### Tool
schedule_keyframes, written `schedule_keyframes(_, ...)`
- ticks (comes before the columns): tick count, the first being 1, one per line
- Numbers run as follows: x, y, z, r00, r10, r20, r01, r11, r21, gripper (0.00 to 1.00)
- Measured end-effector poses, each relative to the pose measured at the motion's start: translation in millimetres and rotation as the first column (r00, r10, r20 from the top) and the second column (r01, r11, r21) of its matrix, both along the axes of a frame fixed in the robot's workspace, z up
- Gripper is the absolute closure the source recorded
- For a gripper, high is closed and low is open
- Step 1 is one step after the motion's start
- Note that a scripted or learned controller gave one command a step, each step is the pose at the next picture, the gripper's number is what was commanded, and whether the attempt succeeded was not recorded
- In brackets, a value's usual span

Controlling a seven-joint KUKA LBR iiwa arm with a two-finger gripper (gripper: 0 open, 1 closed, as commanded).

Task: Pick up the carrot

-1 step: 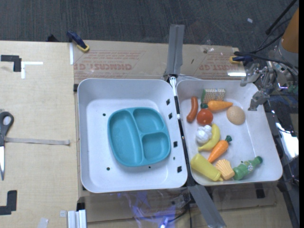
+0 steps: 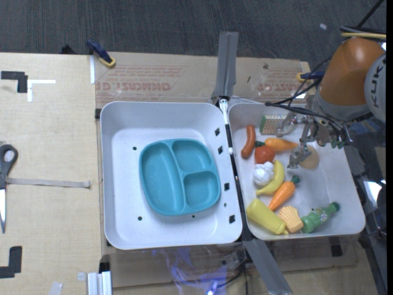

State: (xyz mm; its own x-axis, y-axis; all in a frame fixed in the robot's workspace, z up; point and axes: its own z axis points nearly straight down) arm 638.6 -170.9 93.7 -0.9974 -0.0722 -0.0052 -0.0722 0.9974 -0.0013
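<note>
1. The left bin (image 2: 116,183) holds a blue divided plate (image 2: 180,177).
2. The carrot (image 2: 282,195) lies in the right bin (image 2: 344,217) beside a banana (image 2: 274,178), not yet lifted.
3. The tool (image 2: 299,155) hovers just above it; whether it is open or closed, I cannot tell.

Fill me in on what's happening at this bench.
A robot arm reaches in over the right bin, its gripper hanging above the toy food. The carrot lies untouched below it, beside a banana. The left bin holds a teal divided plate.
</note>
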Motion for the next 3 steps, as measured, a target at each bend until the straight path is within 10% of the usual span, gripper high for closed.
schedule_keyframes(3, -121, 69, -1, 0.994, -0.108, -0.001, 0.108, 0.994, 0.000, 0.00)
